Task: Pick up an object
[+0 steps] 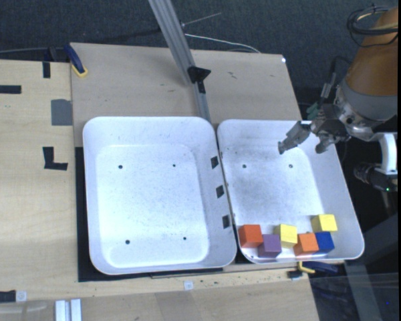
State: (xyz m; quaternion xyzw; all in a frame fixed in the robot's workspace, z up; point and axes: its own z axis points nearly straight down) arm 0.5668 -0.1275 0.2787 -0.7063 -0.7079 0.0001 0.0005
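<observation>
Several small blocks lie along the near edge of the right bin (334, 179): an orange block (250, 235), a purple block (272, 245), a yellow block (288, 234), a second orange block (307, 243), a blue block (324, 242) and another yellow block (325, 223). My gripper (306, 140) hangs over the far right part of that bin, well away from the blocks. Its two fingers are spread apart and open, with nothing between them.
The left bin (93, 199) sits beside the right one, joined by black clips (219, 190). A slanted metal pole (177, 39) rises behind the bins. A yellow and blue clamp (77, 62) lies at the board's far left corner.
</observation>
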